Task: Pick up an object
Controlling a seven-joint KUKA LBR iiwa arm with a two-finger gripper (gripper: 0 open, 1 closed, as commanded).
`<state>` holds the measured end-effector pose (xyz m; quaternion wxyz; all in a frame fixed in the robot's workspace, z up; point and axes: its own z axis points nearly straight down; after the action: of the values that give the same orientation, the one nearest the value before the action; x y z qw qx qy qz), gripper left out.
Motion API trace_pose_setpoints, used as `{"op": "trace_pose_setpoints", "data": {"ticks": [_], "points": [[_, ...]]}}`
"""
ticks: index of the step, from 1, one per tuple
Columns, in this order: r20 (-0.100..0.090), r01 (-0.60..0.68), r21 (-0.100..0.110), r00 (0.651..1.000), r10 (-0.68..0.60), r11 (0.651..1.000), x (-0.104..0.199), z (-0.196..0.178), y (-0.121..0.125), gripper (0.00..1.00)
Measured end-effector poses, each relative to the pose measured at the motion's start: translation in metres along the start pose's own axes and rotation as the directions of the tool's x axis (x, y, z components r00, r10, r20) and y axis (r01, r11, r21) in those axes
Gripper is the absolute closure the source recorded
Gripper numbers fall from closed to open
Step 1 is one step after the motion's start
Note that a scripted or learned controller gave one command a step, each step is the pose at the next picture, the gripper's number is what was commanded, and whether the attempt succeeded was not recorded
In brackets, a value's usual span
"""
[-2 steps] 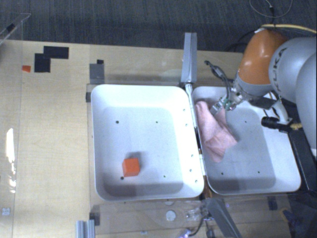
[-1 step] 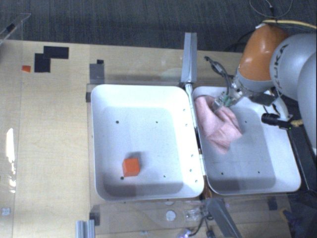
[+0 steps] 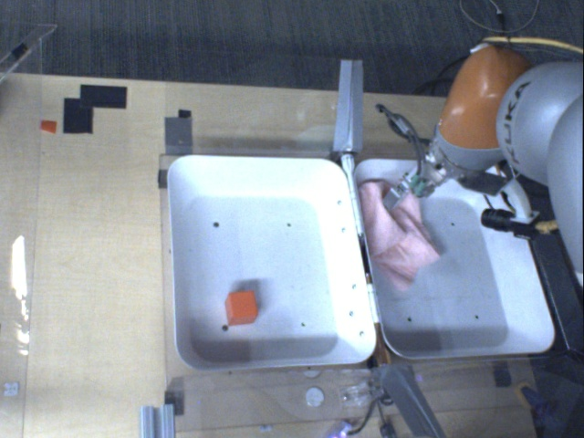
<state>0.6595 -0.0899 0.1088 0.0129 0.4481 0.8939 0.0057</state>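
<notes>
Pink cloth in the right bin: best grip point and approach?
Judging by its pose, pinch the pink cloth at the raised bunched fold near its middle, coming straight down from above. It lies crumpled and mostly flat, with its left edge against the right bin wall by the divider, so a side approach looks blocked there.

Bright, even overhead light, soft shadows inside the white bins, slightly blurry throughout.

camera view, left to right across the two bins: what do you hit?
left bin → orange block → divider rail → right bin holding the pink cloth → gripper at the cloth's upper edge → arm's orange band
</notes>
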Motion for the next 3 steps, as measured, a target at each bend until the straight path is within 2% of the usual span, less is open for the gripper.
{"op": "trace_pose_setpoints", "data": {"ticks": [1,2,3], "points": [[0.007,0.001,-0.009,1.0,-0.001,1.0,-0.001,-0.013,0.004,1.0],[-0.008,-0.071,0.012,0.997,0.072,0.997,0.002,-0.155,0.021,1.0],[-0.013,0.132,0.013,0.991,-0.132,0.991,-0.011,-0.141,0.011,1.0]]}}
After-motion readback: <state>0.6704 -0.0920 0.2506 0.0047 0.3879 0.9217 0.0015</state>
